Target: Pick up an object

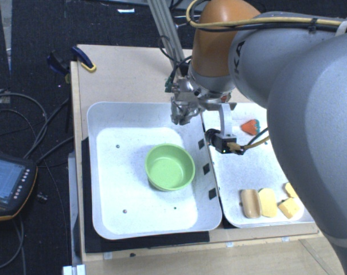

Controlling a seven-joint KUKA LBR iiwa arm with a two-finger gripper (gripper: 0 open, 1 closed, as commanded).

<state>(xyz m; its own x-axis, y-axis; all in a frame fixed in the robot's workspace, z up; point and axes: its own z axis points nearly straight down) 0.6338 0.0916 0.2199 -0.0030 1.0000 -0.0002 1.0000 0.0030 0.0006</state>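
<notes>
Gripper [182, 117] hangs above the left bin's [104, 153] far edge, fingers' state impossible to tell, green bowl [170, 166] sitting apart below it

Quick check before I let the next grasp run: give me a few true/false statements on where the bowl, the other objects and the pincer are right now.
1. The green bowl sits in the left bin. True.
2. The bowl lies upside down. False: it stands upright, its opening facing up.
3. The pincer is above the far edge of the left bin, apart from the bowl. True.
4. The orange-red object lies in the left bin beside the bowl. False: it is in the right bin, toward its far side.
5. Tan and yellow pieces lie near the right bin's front edge. True.
</notes>
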